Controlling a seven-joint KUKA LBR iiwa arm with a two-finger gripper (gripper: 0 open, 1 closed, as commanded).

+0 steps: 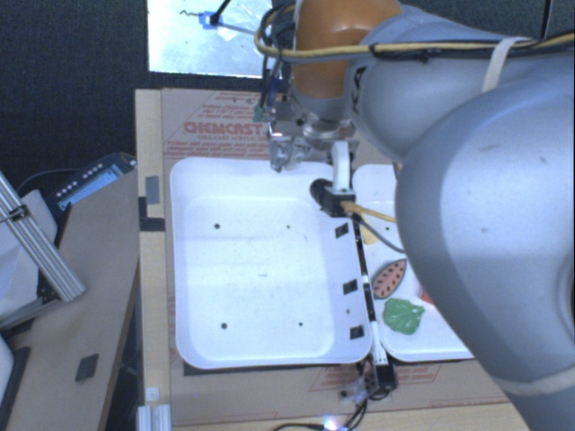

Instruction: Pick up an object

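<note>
Gripper (pixel 310 164) at upper centre, over bins' shared rim; jaw state: cannot tell. Green object (pixel 402 316) and red-brown slice (pixel 389 278) lie lower right, in right bin (pixel 429 347). Risk: descent hits rim, misses both.

You've got a sheet of cardboard (pixel 216 119) with red print under the two white bins (pixel 260 268). A shiny foil-looking panel (pixel 193 25) sits up top, and off left there's a ribbed metal rail (pixel 40 254) lying at a slant.
</note>
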